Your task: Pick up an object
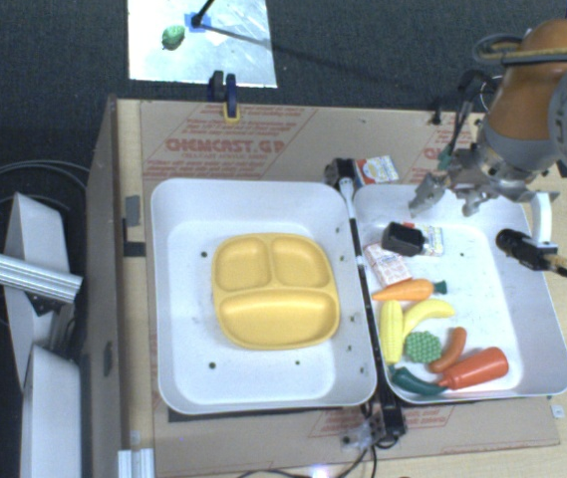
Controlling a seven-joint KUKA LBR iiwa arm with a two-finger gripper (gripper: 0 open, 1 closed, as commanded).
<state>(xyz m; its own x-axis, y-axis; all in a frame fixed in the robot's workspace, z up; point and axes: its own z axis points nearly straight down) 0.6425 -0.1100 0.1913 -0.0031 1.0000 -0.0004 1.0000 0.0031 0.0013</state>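
My gripper (448, 199) hangs over the far end of the right bin (547, 317), its two fingers spread apart with nothing between them. Just left of and below it lies a small black object (401, 238) on the bin floor, next to a white and red packet (388, 264). Nearer the front of this bin sits a cluster of toy foods: an orange carrot (403, 290), a yellow corn cob (391, 331), a banana (427, 313), a green knobbly piece (423, 347), a sausage (449, 348), a red-orange pepper (477, 367) and a dark green piece (415, 383).
The left bin (183, 267) holds a yellow divided plate (273, 290). A ridge (359, 277) separates the two bins. A small printed card (378, 170) lies on the cardboard behind the bins. The arm comes in from the upper right.
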